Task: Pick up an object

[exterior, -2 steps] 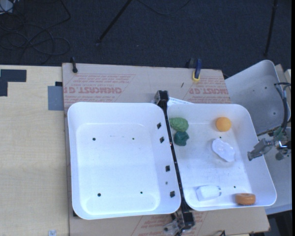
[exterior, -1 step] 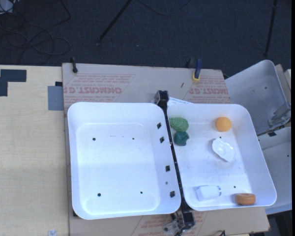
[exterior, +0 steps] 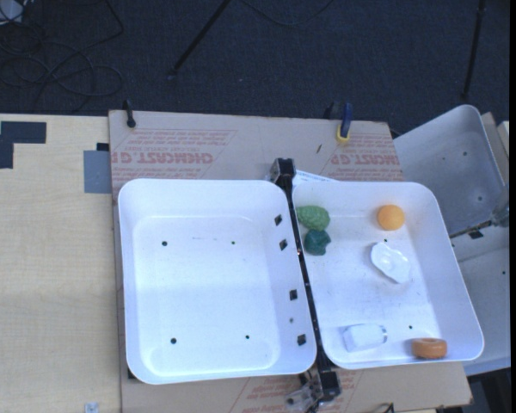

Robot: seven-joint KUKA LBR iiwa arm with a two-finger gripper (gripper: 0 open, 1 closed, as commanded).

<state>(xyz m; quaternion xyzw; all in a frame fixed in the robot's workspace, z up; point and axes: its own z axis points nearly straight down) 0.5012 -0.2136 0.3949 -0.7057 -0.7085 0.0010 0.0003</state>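
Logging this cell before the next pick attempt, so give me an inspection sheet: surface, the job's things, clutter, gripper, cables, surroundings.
Surface: cardboard sheet on a wooden bench, bearing the left bin and right bin.
Job's things: in the right bin, orange ball, light green lump, dark green lump, white piece, white block, orange ring.
Clutter: blue-yellow clamp at the cardboard's far edge.
Gripper: nothing seen.
Cables: dark cables on the floor.
Surroundings: dark carpet, grey metal plate.

Light wooden bench (exterior: 43,256), bearing a printed cardboard sheet (exterior: 241,149); on the sheet, two white bins (exterior: 129,274) side by side, touching.
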